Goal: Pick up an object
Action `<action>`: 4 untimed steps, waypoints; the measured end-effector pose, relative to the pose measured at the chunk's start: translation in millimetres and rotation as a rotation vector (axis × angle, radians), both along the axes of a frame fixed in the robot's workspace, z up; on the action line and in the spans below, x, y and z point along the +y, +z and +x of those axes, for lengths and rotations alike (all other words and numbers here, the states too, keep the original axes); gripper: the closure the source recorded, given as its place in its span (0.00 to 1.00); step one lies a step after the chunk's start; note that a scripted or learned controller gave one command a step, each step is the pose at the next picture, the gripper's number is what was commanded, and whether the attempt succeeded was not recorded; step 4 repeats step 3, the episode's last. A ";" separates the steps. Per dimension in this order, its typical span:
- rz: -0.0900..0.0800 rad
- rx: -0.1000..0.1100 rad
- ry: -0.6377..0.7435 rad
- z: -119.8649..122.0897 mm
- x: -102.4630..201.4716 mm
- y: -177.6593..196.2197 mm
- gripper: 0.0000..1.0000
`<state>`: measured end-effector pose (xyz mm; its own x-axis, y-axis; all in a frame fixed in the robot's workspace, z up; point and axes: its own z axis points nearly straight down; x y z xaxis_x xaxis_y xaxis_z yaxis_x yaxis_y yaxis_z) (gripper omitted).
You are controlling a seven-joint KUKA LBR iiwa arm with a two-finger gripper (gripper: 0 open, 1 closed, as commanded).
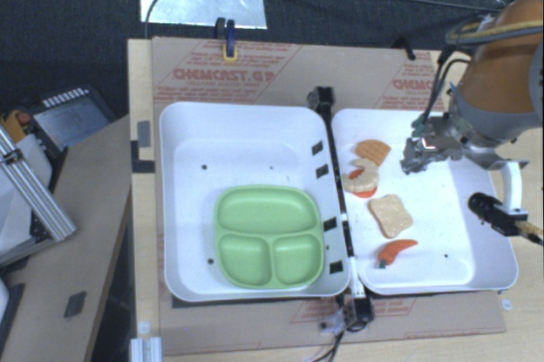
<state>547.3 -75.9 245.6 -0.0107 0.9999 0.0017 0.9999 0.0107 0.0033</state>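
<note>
Over the far half of the right bin (459, 271), the gripper (415, 158) hangs from the arm (501, 71), which comes in from the right. Nothing shows in its grasp, and I cannot tell whether it is released or clenched. Just to its left, apart from it, an orange-brown bun (372, 151) lies on the bin floor. Touching the bun's near side is a round white piece (364, 178) with a red edge. Nearer the camera, a slice of toast (391, 215) lies flat at the middle of the bin, clear of the other pieces. Nearer again, an orange carrot (396, 250) with a small green end lies close to the bin's front wall. All four pieces keep to the left half of this bin. The left bin (238, 139) stands against the right one, the two joined along a dark strip. It holds a green tray (268, 234) with three compartments, set toward its front right corner. Both bins rest on a pale board (255, 67) printed with red letters.
</note>
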 end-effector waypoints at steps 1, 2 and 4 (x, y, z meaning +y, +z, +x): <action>-0.001 0.001 -0.003 10.1 42.9 -7.6 1.00; 0.001 0.001 0.000 22.4 102.2 -9.7 1.00; -0.001 0.001 -0.002 42.1 152.6 -25.1 1.00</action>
